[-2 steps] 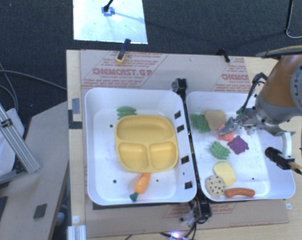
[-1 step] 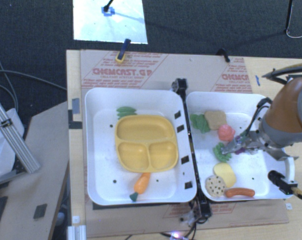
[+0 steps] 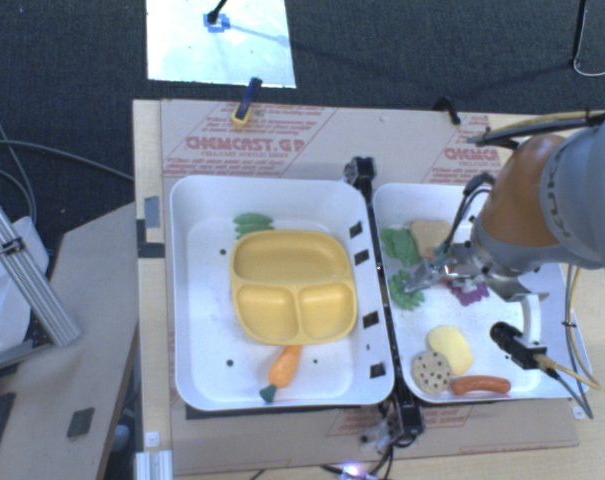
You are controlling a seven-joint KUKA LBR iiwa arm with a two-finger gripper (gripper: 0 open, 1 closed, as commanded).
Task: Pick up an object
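- The gripper (image 3: 419, 281) sits low over the green leafy toy (image 3: 400, 249) at the right bin's (image 3: 554, 386) left side; whether its grip is closed, I cannot tell.
- The leaf looks thin and flat, so the grasp may slip off it.
- The purple piece (image 3: 469, 292) just beside could get nudged.

The arm (image 3: 552, 203) is cut off by the right edge of the camera view; its base is outside the frame. The wrist covers part of the right bin (image 3: 557, 383) floor. The purple item (image 3: 469, 292) is partly hidden beneath the gripper (image 3: 419, 280) body, and its form cannot be determined. The tan item (image 3: 429, 234) is partly covered by the wrist. The green leaf (image 3: 251, 223) in the left bin (image 3: 197, 298) is partly hidden under the yellow tray (image 3: 292, 285) rim. Finger spacing is too small to resolve
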